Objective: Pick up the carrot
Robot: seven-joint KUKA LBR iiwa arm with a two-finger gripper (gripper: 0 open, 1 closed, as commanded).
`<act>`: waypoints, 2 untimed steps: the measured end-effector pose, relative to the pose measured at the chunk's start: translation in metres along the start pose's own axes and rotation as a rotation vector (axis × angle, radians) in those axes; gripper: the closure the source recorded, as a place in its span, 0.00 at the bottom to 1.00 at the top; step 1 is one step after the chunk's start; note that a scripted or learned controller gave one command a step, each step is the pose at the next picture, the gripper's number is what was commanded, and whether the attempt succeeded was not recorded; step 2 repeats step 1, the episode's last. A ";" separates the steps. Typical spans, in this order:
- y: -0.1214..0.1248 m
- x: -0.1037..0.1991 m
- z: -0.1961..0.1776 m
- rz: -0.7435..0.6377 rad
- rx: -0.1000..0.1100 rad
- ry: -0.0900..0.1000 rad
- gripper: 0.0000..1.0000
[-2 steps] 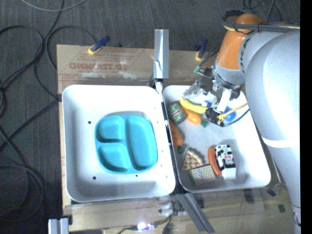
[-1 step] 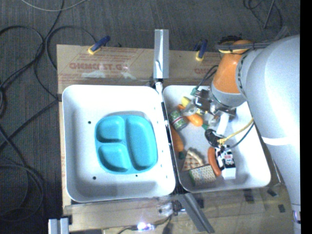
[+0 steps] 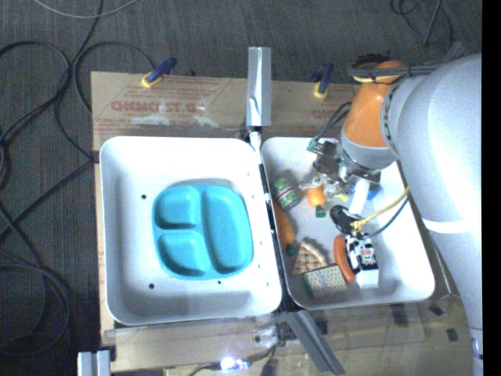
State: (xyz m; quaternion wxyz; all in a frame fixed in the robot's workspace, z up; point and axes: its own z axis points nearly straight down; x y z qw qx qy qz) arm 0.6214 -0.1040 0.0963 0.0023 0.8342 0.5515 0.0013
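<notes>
the grey arm [image 3: 438, 147] reaches over the right bin [image 3: 407, 280]. left of that bin, the other bin [image 3: 125, 233] holds a blue tray [image 3: 203, 229]. the pincer [image 3: 333, 180] hangs low in the right bin's upper middle; its opening cannot be told. the carrot [image 3: 285, 227] lies along the right bin's left wall.

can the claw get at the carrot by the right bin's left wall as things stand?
Probably yes. The carrot lies uncovered along the right bin's left wall, and the claw hovers nearby. The wall and a small green can crowd it, so closing around it could be tight.
</notes>
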 end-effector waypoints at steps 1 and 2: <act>-0.057 0.036 -0.085 0.084 0.011 -0.003 1.00; -0.057 0.036 -0.085 0.084 0.011 -0.003 1.00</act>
